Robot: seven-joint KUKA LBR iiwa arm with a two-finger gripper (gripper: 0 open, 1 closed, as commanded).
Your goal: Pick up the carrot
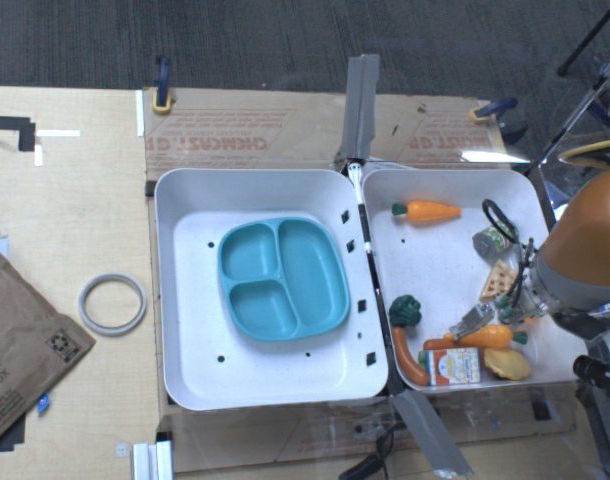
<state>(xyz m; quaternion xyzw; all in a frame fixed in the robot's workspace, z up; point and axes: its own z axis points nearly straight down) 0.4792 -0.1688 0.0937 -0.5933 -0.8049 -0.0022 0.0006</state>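
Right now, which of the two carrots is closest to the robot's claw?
The carrot near the right bin's front edge, lying right beside the gripper. The other carrot, with its green top, lies alone by the bin's back wall, far from it.

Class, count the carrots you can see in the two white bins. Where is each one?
2. One carrot lies near the right bin's far edge; another carrot lies near its front, among piled toys. More may be hidden beneath the arm.

Dark grey carpet floor (235, 18), pale wooden bench (65, 208), cardboard sheet (255, 128)
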